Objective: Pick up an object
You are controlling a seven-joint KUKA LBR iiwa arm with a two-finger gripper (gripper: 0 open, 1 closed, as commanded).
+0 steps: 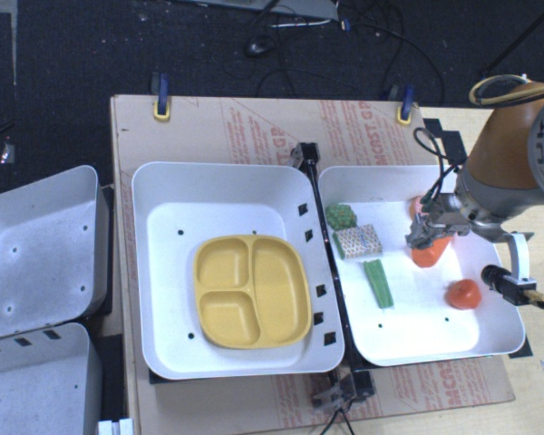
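The arm (512,157) reaches in from the right and ends over the right bin (408,347), with the gripper (428,236) low above an orange cup (428,254) near the bin's right-centre. The fingers point down at the cup's top and hide part of it; whether the jaws are spread or pinching the cup cannot be told from this angle. A red ball (463,294) lies just beside the cup, toward the bin's right wall, apart from the gripper. Further left in the same bin sit a green knobbly piece (341,216), a speckled block (357,240) touching it just below, and a green stick (378,283) lying lengthwise below the block. The left bin (163,243) holds a yellow tray (251,290) with three compartments, resting flat near its centre. Both bins sit side by side on a board (218,125) held by yellow clamps (162,107) at its far edge.
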